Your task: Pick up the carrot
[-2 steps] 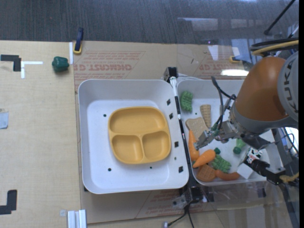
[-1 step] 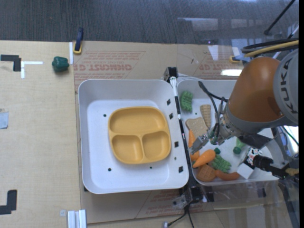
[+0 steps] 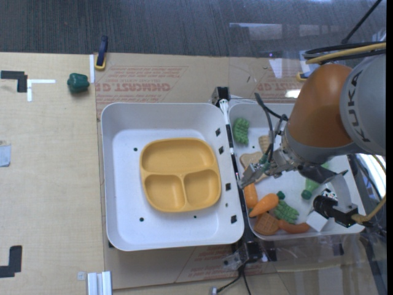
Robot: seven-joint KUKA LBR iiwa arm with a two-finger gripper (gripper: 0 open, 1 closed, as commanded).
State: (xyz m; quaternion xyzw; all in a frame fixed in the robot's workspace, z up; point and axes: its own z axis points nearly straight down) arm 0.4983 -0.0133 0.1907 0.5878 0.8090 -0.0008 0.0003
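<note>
The carrot (image 3: 264,204) is orange with a small green top and lies slanted near the front left of the right bin (image 3: 236,112). My gripper (image 3: 258,172) hangs low in that bin, just above and slightly behind the carrot, under the arm's large orange band (image 3: 322,106). Nothing shows held in it. The arm hides much of the bin's middle and right side.
Around the carrot lie an orange piece (image 3: 250,195), a brown waffle-like piece (image 3: 267,224), another orange piece (image 3: 295,228) and a green ridged toy (image 3: 286,212). Another green toy (image 3: 241,131) sits at the back. The left bin (image 3: 123,226) holds a yellow divided plate (image 3: 181,174).
</note>
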